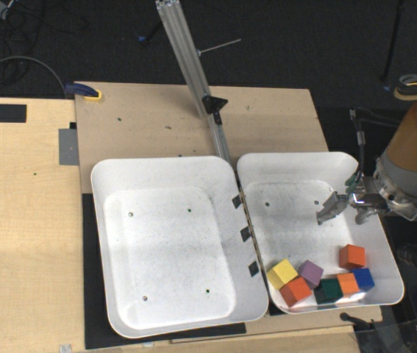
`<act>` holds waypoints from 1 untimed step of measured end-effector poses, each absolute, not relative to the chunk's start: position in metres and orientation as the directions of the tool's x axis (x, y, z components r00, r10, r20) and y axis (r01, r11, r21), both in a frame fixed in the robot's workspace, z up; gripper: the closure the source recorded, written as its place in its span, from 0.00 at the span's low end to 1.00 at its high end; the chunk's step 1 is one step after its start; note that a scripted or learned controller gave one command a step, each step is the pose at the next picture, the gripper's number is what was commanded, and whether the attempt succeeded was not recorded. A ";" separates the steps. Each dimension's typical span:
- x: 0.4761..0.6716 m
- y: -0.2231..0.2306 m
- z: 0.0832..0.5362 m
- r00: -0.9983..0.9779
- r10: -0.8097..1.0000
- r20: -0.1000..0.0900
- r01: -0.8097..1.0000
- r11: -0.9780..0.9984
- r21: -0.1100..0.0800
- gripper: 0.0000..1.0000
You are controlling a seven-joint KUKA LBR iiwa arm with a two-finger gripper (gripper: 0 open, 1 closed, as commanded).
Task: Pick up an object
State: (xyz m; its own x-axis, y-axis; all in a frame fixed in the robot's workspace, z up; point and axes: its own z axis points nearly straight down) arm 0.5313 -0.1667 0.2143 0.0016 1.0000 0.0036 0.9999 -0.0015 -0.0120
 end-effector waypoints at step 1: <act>0.534 -0.169 0.228 0.006 1.000 0.001 1.000 -0.006 -0.004 1.00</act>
State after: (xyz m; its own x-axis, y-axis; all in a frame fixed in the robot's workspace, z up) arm 0.5342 -0.1690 0.2279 0.0061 1.0000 0.0012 1.0000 -0.0061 -0.0039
